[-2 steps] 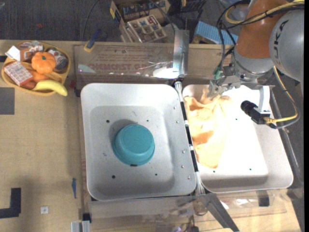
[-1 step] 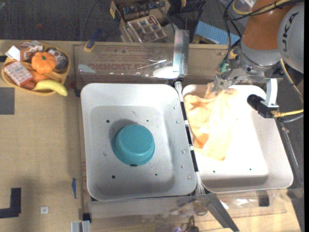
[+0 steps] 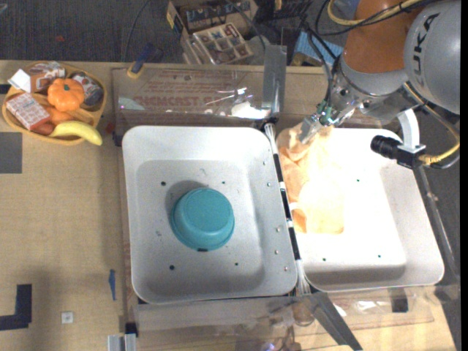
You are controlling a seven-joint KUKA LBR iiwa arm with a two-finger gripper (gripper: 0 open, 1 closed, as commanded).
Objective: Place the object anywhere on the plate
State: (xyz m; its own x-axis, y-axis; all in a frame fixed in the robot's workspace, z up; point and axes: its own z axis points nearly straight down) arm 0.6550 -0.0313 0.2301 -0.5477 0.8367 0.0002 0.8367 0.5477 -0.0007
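Observation:
A round teal plate lies in the middle of the left white bin. A pale orange cloth sits along the left side of the right white bin, partly washed out by glare. Its top rises to a peak at my gripper, which hangs over the bin's far left corner. The gripper is shut on that top edge, and the rest of the cloth trails down onto the bin floor. The grey arm with its orange band comes in from the upper right.
A metal divider separates the two bins. A clear plastic box stands behind the left bin. At the far left of the bench a yellow bowl holds toy food, with a banana in front. A black cable fitting juts out beside the wrist.

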